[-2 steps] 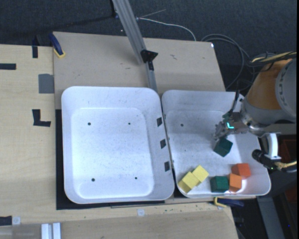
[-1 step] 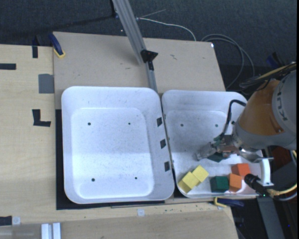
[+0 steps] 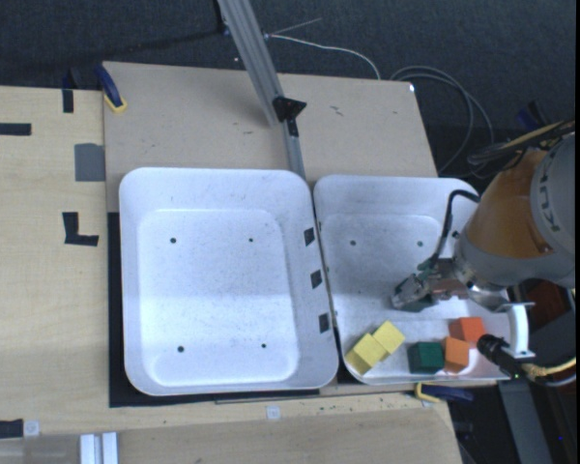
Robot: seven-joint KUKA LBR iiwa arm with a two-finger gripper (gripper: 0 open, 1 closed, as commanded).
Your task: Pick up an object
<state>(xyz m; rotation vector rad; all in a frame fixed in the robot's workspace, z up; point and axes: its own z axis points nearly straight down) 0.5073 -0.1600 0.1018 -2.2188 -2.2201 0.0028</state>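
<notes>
The grey arm's two-finger tool point(image 3: 413, 292) sits low over the floor of the right-hand shallow white bin point(image 3: 387, 196); how far it is parted cannot be told, and nothing visibly lies in it. The candidate objects, two yellow blocks point(image 3: 376, 345), a green block point(image 3: 426, 357) and two orange blocks point(image 3: 461, 341), rest along that bin's near edge, just beside the tool. Judged from this, the pick is not yet made: closing on a block and lifting remain.

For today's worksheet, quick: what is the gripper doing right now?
Gripper: low in the right bin, above the blocks; open or closed cannot be told.
</notes>
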